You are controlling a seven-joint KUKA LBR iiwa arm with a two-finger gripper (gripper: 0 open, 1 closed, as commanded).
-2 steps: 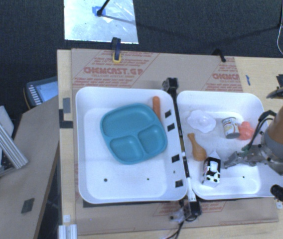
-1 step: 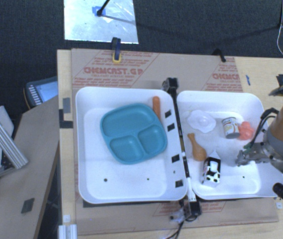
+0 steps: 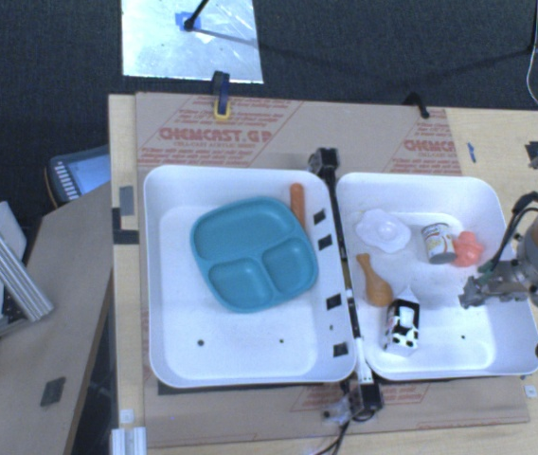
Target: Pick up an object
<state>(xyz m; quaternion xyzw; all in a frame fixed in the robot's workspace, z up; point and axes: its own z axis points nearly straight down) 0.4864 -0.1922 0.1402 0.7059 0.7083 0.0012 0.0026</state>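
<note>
Gripper (image 3: 475, 292) sits low over the right bin's (image 3: 496, 349) right side; I can't tell its state from this angle. Nothing visible in my grasp. Candidate objects all lie in that bin: small can (image 3: 435, 242) touching a pink toy (image 3: 467, 247), clear plastic lid (image 3: 384, 230), tan drumstick-shaped piece (image 3: 374, 282), black-and-white cow carton (image 3: 403, 325). Left bin (image 3: 179, 349) holds a teal divided plate (image 3: 254, 253) and an orange stick (image 3: 297, 203).

A silver sheet (image 3: 191, 27) lies beyond the bench's yellow clamp (image 3: 222, 96).

Dark carpet (image 3: 392, 27); wooden bench (image 3: 122, 159)
</note>
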